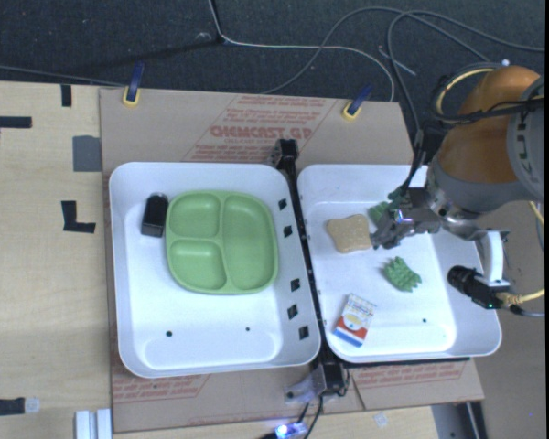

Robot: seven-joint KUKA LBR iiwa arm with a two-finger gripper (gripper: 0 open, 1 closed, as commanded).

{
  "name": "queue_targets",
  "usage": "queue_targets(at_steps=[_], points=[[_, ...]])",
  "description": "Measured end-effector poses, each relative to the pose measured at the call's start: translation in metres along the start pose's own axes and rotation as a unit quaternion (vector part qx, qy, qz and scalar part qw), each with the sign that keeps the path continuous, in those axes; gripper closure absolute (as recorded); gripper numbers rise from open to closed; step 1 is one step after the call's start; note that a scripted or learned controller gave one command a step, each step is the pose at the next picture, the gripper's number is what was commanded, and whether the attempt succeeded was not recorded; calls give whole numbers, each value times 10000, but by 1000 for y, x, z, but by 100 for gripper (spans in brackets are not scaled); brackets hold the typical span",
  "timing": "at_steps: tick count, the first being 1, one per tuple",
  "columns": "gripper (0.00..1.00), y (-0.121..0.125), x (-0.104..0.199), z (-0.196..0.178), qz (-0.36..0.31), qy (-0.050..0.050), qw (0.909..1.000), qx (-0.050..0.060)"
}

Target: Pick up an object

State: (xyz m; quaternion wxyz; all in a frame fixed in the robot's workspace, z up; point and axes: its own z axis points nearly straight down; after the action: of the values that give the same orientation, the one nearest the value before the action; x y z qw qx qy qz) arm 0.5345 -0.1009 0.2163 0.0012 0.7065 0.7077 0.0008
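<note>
So the tool [391,230] is down low inside the right bin [439,332], hovering just right of the tan sponge-looking piece [349,234]. Honestly can't tell how wide it's open or whether it's got anything, it's too dark and blurry there. A small green thing [379,214] sits right against the tool, upper right of the tan piece. Another bumpy green object [401,273] lies below-right of it, and a little red, white and blue carton [353,321] further below. Left of the tan piece, the left bin [133,327] has a green divided plate [223,242] and a black block [154,215].
</note>
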Motion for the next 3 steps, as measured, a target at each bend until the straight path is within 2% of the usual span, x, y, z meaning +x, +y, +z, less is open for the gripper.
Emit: queue_targets(at_steps=[1, 2, 3], points=[[100, 5, 5, -61, -3, -2, 10000, -12], [100, 5, 5, -64, 4, 3, 10000, 18], [100, 5, 52, -53, -16, 4, 10000, 21]])
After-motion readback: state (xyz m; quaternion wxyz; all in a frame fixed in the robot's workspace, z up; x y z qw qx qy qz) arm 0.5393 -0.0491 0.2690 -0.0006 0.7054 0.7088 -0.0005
